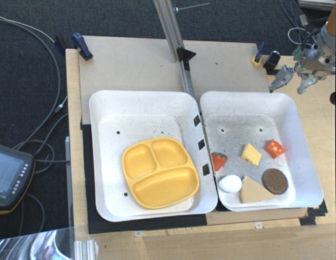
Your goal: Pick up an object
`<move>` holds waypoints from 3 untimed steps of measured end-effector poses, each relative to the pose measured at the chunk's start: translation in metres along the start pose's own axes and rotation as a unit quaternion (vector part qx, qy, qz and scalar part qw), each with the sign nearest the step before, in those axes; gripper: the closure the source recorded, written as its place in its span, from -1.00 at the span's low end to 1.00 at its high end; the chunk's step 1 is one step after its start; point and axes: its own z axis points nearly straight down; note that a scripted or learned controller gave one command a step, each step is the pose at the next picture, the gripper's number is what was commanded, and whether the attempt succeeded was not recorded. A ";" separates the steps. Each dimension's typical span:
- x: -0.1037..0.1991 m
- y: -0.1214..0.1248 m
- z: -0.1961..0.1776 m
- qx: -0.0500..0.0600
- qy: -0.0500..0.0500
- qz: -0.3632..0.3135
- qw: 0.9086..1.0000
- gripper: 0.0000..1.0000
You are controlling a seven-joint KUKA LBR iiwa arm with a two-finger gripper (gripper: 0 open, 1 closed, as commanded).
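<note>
Claw (294,81) hangs with fingers apart and nothing between them, beyond the right bin's far corner; small yellow cheese-shaped wedge (251,154) appears light, rigid; grip its flat sides

The single fixed camera looked down at a slant from above the pale wooden bench (130,64), far enough to frame both shallow white plastic bins (103,145) side by side, plus surrounding dark floor.

Bright even light, soft shadows, mild grain.
</note>
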 end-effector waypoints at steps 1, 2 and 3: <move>0.000 0.000 0.000 0.000 0.000 0.000 1.000 -1.00; 0.003 0.000 0.042 0.002 0.000 0.000 1.000 -1.00; -0.003 -0.001 0.087 0.002 0.000 0.001 1.000 -1.00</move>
